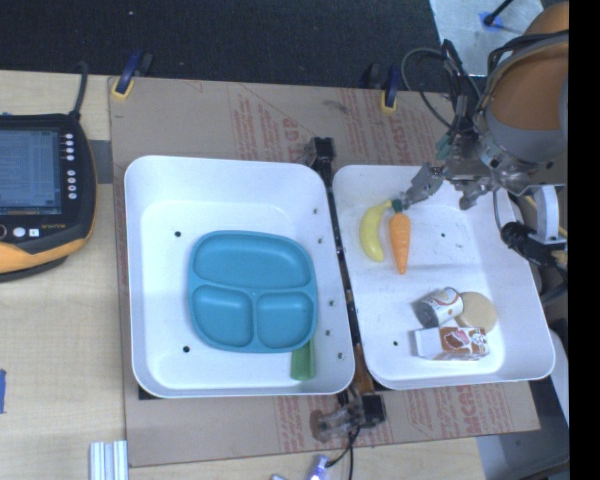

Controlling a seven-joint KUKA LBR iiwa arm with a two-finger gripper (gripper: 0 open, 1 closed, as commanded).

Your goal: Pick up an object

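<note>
- My tool (442, 183) hovers open, holding nothing, just beside the carrot's (400, 241) leafy top.
- I'd centre over the carrot, clear of the banana (371, 233).

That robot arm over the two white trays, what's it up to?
The arm reaches in from the right, its tool hanging over the right tray, near a carrot and a banana. It holds nothing yet. A few small items lie nearer the front of that tray. The left tray holds a blue divided plate.
</note>
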